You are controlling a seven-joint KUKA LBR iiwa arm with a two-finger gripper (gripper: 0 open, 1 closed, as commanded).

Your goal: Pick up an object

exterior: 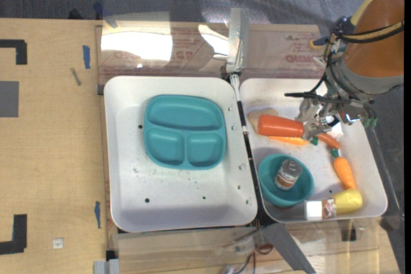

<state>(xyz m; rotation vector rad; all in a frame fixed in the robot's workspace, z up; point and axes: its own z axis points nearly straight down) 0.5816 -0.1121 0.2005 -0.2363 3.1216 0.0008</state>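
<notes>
The right bin (376, 157) holds a large orange carrot-shaped piece (280, 127) lying near its left wall, a small orange carrot (344, 170), a yellow object (347, 201) beside a small white block (314, 209), and a teal bowl (286, 180) with a small can (288, 174) inside it. My gripper (314, 127) hangs over the bin's upper middle, its fingertips right at the large orange piece's right end. A small orange-and-green thing (328, 140) lies just right of the fingertips. Nothing shows between the fingers.
The left bin (122, 157) holds a teal three-compartment plate (185, 131). A clear upright divider (235, 48) stands behind the two bins. Tan board (48, 138) lies left of the bins. The arm's orange band (379, 16) fills the upper right.
</notes>
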